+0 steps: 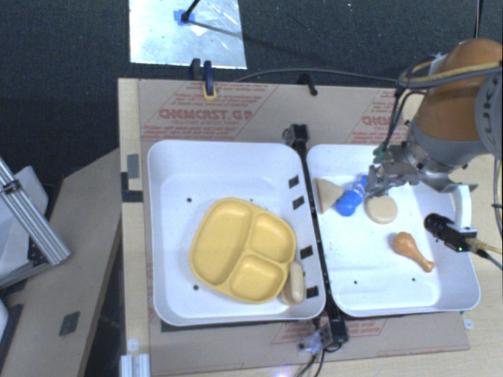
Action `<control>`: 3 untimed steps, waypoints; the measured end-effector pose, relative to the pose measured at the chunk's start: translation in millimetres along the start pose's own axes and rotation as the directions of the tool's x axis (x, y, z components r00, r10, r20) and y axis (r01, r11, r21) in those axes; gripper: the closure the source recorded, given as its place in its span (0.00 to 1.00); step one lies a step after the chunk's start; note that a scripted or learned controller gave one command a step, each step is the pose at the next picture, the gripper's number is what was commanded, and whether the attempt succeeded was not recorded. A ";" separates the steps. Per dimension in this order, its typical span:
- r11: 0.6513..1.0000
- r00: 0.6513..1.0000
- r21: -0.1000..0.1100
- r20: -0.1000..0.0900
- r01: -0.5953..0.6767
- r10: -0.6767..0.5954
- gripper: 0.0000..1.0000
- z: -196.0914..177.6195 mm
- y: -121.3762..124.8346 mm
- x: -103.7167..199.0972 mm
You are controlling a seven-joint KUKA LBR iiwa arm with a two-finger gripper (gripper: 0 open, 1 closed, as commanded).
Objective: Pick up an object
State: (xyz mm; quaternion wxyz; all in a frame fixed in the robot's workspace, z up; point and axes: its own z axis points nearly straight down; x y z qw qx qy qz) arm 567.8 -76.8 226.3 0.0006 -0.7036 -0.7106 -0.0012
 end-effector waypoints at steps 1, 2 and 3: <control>1.000 1.000 -0.001 0.002 -0.001 0.001 1.00 9.8 12.8 48.9; 1.000 1.000 -0.001 0.002 -0.001 0.001 1.00 17.6 25.1 97.8; 1.000 1.000 -0.003 0.000 0.000 0.000 1.00 16.7 45.4 151.3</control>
